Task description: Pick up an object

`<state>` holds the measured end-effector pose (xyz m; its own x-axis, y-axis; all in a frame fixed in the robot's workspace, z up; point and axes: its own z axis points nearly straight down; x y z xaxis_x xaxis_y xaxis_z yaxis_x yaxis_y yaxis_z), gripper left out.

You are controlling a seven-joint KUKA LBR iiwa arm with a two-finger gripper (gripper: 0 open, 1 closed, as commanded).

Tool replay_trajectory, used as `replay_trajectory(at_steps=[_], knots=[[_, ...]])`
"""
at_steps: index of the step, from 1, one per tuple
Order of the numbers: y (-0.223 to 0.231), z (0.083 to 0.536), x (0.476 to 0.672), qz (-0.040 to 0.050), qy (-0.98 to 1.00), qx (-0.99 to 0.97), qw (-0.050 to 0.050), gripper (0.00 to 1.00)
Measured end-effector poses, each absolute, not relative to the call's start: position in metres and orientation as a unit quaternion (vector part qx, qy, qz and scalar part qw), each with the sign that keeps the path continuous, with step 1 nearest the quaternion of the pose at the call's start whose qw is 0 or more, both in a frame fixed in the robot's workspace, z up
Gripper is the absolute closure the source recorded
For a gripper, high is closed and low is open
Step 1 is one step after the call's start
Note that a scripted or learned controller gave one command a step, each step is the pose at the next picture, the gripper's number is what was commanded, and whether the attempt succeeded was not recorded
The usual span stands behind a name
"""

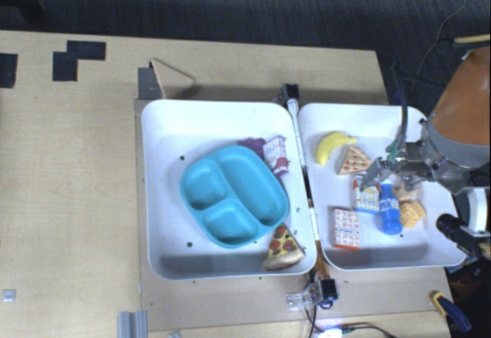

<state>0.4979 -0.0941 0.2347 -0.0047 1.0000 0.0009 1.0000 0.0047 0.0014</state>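
My gripper (390,175) hangs over the middle of the right bin (383,260), its fingers spread open and nothing held between them. Just below it lies a blue bottle (390,210), with its cap end near the fingertips. A small blue-and-white carton (367,198) sits left of the bottle, and a round waffle-like cookie (413,212) right of it. A yellow banana (331,146) and a toast-coloured wedge (354,161) lie at the bin's back left. A red-and-white box (346,228) rests at the front left.
The left bin (165,252) holds a blue divided plate (232,195), a purple packet (272,154) behind it and a toy pizza slice (283,247) at the front right. A ridge (301,168) separates the bins. The arm's orange band (464,99) looms at right.
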Motion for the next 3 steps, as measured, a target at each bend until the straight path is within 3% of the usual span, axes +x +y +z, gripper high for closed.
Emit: replay_trajectory(at_steps=[1, 2, 3], knots=[[-0.096, 0.144, 0.511, 0.0003, 0.708, 0.706, 0.0, 0.0], [-0.085, 0.09, 0.551, 0.0033, 0.708, 0.706, 0.006, 0.0], [-0.086, 0.104, 0.555, 0.0065, 0.708, 0.706, 0.012, 1.0]])
